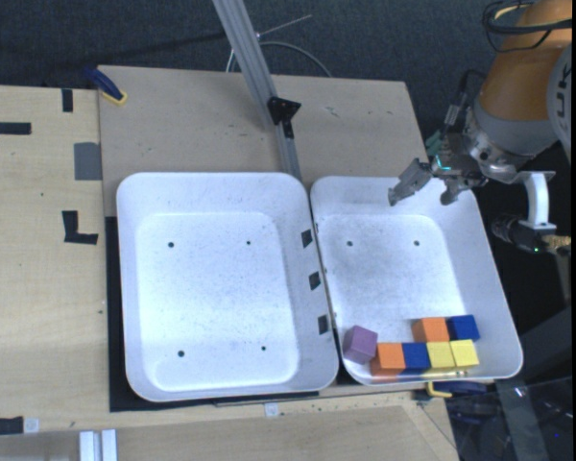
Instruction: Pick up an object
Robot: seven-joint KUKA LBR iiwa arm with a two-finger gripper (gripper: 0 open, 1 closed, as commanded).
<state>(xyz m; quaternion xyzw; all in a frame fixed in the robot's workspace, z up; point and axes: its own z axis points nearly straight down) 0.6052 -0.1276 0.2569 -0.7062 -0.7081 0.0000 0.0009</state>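
Plywood bench (355, 133), two white bins (134, 200), dark floor (96, 12)

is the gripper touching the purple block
Apart. The camera view shows the gripper at the far rim of the right bin, while the purple block lies at the near end, bare bin floor between them.

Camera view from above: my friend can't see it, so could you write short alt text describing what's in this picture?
A grey and orange robot arm reaches in from the right, its gripper open above the far rim of the right white bin, holding nothing. Small blocks, purple, orange, blue and yellow, cluster at that bin's near edge. The left white bin sits alongside on a tan bench.
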